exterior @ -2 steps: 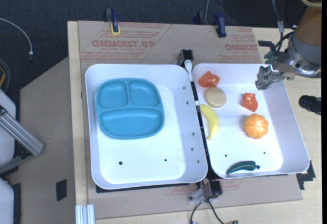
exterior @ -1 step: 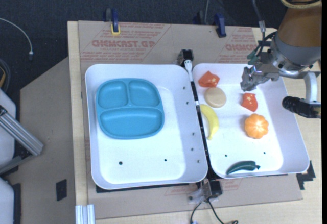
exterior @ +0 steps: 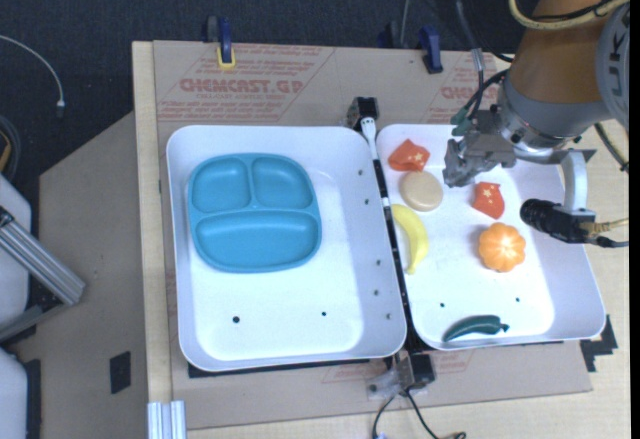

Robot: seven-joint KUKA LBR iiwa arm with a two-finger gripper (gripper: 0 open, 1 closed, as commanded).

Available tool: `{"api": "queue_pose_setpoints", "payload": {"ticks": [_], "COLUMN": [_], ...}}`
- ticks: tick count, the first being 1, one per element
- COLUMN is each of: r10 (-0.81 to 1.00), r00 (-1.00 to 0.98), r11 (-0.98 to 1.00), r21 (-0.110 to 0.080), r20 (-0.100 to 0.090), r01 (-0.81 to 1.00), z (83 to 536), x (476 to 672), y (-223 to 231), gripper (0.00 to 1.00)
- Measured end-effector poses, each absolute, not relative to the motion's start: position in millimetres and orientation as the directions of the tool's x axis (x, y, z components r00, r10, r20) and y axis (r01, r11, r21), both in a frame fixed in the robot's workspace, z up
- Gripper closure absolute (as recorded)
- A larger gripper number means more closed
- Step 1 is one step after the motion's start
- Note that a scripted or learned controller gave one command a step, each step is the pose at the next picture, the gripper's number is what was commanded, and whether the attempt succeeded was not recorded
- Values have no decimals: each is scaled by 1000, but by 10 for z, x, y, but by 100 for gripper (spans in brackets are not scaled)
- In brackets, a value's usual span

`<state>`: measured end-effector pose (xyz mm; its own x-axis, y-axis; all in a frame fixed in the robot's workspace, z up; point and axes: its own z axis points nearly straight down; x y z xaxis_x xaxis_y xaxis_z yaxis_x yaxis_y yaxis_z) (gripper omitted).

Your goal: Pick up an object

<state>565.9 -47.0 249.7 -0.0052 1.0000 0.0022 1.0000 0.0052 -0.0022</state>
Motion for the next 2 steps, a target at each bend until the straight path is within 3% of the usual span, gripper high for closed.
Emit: {"api": "queue_pose_setpoints", "payload": {"ticks": [2], "r10": [1000], "r00": [-7], "r11": [7], "r21": [0], "r20": [2], "r01": [1000], "z": [2353], "x": [5607], "y": [596], "gripper": [100]}}
